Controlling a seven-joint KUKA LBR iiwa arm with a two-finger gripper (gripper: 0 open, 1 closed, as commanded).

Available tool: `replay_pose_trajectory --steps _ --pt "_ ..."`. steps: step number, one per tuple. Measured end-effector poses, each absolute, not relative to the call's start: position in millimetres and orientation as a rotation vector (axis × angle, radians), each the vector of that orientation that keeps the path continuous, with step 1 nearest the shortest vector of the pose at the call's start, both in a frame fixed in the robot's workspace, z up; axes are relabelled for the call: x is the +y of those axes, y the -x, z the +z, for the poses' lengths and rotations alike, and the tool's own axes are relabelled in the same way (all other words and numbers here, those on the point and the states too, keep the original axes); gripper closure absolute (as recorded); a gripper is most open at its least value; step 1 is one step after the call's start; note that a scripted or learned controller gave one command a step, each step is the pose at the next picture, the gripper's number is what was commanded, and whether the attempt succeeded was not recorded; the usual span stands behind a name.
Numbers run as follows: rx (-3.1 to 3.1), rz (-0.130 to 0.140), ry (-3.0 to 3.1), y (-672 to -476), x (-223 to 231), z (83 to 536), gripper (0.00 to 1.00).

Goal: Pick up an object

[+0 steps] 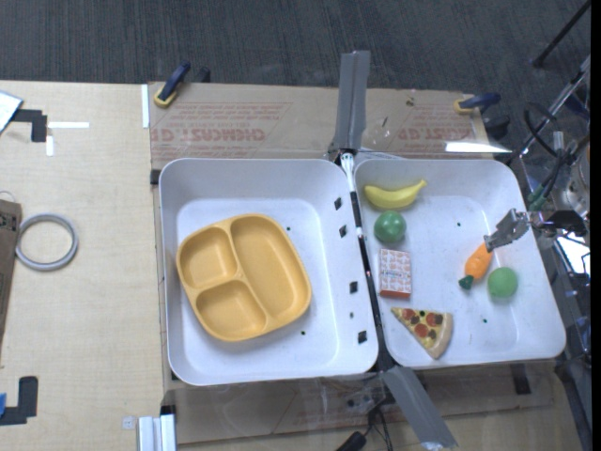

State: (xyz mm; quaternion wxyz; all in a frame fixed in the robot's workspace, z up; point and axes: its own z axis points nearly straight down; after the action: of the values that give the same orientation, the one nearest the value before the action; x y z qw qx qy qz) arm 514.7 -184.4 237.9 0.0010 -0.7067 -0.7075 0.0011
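My gripper hangs over the right bin, just above the carrot; its grip I cannot tell. I'd descend straight, straddling the carrot's middle, avoiding the green ball.

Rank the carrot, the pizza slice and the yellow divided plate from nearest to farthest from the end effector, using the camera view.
End effector, right bin's right side.
1. Carrot, just below-left of it.
2. Pizza slice, right bin's lower middle.
3. Yellow divided plate, in the left bin.
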Motion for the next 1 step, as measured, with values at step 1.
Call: replay_pose_trajectory --steps 1 --pt "-2.212 0.002 2.229 -536.2 -199.9 102.5 0.00"
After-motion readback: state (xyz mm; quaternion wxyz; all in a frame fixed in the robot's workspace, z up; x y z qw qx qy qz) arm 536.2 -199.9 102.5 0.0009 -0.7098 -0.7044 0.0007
